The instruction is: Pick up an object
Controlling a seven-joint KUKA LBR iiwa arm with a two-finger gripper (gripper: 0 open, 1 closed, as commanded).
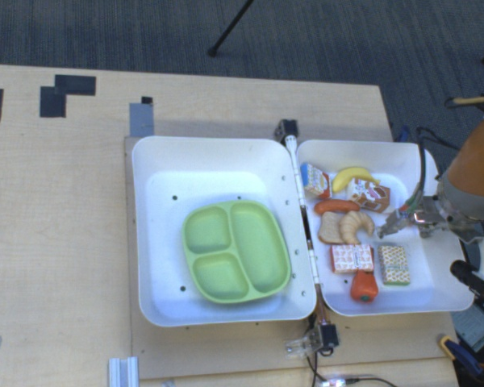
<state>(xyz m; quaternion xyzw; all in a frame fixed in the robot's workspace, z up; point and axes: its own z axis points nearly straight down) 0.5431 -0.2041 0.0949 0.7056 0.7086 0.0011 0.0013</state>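
The right bin holds several toy foods. A banana and a small carton lie at its far side, next to a red-brown packet. Below them are a sausage, a bread slice and a croissant. Nearer the front lie a red-and-white box, a pale green box and an orange-red carrot. My gripper hangs over the bin's right half, just right of the croissant and above the green box. It is open with nothing between its fingers.
The left bin holds a green divided plate. A ridge separates the two bins. The grey arm with its orange band comes in over the right bin's right rim. Cables lie at the bench's front edge.
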